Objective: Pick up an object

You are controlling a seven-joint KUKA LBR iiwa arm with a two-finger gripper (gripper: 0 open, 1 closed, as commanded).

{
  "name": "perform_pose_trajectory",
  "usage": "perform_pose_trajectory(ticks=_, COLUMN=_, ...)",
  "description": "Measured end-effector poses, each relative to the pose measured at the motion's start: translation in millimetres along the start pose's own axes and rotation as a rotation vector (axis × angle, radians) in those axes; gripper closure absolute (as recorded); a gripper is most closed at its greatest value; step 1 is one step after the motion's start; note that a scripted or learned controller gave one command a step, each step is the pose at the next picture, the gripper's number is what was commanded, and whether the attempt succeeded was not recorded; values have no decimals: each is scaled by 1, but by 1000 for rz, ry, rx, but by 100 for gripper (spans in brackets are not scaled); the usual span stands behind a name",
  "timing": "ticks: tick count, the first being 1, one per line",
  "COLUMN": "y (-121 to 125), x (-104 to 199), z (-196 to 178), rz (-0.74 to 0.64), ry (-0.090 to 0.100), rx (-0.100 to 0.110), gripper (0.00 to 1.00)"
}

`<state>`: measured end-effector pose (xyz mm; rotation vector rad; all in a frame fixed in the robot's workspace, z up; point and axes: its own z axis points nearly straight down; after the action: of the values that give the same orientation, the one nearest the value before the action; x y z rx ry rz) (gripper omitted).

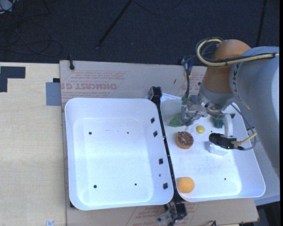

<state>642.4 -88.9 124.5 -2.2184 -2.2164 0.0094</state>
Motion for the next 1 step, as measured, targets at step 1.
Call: perform_pose_trajectory(ticks=1, y=0, x=0, z=1, rz=0, ry=0, rx=1, gripper=0)
